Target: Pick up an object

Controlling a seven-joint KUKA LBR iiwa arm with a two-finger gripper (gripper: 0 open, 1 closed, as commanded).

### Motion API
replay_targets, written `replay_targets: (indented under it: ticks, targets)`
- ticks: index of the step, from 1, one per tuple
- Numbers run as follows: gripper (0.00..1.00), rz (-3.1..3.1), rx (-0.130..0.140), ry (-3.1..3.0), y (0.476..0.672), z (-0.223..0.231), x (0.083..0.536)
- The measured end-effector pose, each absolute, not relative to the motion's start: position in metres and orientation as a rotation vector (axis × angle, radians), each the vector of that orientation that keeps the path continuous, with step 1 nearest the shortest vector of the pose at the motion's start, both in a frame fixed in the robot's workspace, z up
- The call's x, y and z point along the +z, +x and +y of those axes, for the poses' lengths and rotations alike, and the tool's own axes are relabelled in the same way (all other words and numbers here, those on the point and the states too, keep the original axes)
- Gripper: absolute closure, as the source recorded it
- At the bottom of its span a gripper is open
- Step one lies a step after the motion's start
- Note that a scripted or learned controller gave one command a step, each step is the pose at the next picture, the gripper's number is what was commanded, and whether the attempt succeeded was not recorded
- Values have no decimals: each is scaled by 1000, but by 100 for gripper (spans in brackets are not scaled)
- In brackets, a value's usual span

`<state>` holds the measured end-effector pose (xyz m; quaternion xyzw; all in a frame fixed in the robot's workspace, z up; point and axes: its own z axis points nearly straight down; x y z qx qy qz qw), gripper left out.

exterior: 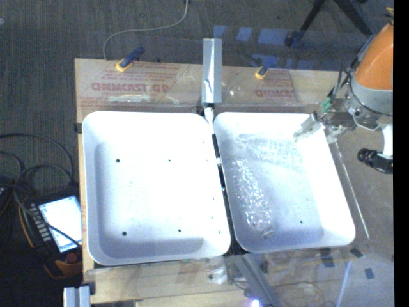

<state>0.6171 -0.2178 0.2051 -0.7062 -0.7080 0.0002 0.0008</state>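
Clear crinkled plastic objects, two of them: one (268, 149) in the upper middle of the right white bin (342, 226), another (250, 194) running down toward the bin's lower centre. Both are faint against the white. Gripper (305, 128) sits at the bin's upper right edge, near the upper piece, holding nothing. Finger state: cannot tell. My read: approach is just starting. Go for the upper piece, descend straight over its bulk, and close low, since thin film slips easily.
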Motion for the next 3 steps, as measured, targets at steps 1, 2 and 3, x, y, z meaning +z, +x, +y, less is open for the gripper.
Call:
replay_targets:
  ticks: [1,2,3]
  targets:
    - [0,-2068,4,-2368,584,-219,306]
    - [0,-2210,3,-2229,568,-210,141]
    - [0,-2068,3,-2362,620,-141,99]
